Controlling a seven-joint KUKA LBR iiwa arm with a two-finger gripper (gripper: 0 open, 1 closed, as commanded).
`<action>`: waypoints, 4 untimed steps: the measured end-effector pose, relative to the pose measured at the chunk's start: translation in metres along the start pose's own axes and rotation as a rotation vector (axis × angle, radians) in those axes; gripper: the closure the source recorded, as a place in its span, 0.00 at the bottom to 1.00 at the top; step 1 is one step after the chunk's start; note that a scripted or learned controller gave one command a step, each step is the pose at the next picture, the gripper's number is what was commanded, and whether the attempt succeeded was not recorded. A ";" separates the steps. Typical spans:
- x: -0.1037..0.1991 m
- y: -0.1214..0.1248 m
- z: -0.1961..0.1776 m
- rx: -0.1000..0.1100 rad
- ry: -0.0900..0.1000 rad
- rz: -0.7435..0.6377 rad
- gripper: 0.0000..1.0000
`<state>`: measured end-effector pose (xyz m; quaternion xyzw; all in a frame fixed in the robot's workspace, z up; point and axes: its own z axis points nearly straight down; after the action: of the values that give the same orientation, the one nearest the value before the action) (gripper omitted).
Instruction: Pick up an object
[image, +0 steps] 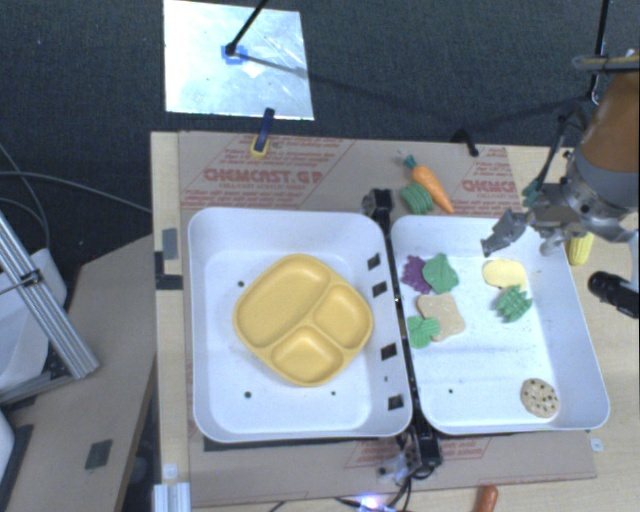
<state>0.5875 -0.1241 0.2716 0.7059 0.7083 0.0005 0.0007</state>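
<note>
The yellow toy food piece (504, 272) lies in the right bin (570, 340), near its far edge. The gripper (530, 232) hovers just above it, jaws spread, holding nothing.
</note>
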 end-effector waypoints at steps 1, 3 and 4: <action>0.053 -0.023 -0.063 -0.005 0.001 -0.006 0.00; 0.166 -0.095 0.014 0.013 0.003 -0.010 0.00; 0.182 -0.099 -0.037 -0.005 0.002 -0.004 0.00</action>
<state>0.4875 0.0574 0.3084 0.7045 0.7097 0.0030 0.0018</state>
